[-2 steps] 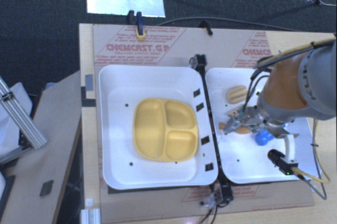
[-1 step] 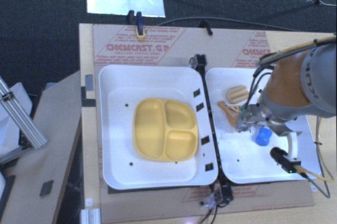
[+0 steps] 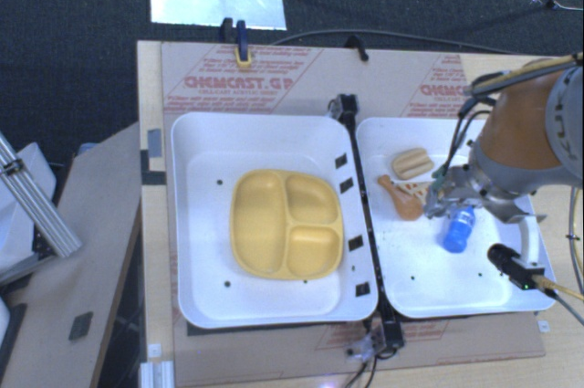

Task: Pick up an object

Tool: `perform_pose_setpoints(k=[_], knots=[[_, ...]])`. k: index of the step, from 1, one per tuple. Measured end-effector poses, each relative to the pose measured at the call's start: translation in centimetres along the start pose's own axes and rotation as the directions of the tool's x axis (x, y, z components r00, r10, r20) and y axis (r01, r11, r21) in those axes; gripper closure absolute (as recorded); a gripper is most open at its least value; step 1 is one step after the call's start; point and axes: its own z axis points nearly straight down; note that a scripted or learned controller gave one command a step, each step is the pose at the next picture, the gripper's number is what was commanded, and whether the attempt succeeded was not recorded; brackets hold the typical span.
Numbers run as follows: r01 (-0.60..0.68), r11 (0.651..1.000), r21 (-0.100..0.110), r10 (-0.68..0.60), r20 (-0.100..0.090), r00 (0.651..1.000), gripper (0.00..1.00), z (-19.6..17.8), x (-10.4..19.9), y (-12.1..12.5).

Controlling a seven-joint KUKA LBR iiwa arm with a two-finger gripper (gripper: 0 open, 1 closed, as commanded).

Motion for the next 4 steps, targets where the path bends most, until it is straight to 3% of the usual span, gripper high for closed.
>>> perform_pose_setpoints(k=[2, 4], knots=[[0.004, 1.0, -0.003, -0.004, 0.001, 1.0, 1.0, -11.4, -0.7, -0.7], [0.011, 1.0, 0.003, -0.011, -0.004, 1.0, 1.0, -11.6, 10.3, 0.7]])
